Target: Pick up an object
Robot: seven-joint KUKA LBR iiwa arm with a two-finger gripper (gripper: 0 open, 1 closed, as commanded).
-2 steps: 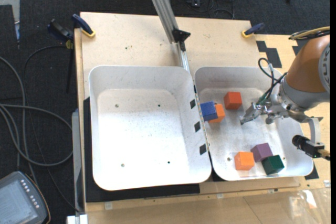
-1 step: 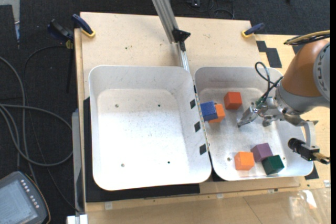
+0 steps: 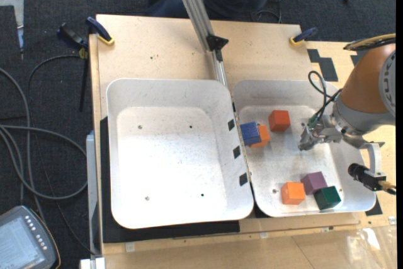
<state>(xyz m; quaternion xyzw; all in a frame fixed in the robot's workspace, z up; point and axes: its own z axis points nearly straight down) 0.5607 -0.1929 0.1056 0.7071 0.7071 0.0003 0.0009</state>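
The right bin holds several small blocks. An orange-red cube sits near its middle back. A blue block leans against an orange one by the bin's left wall. Near the front lie an orange cube, a purple cube and a dark green cube, close together. My gripper hangs low over the right side of this bin, to the right of the orange-red cube and above the purple one. Nothing shows between its tips.
The left bin is bare white with a few specks. A slanted metal pole crosses the back of the bench. Clamps grip the bench corners. A person stands behind the bench.
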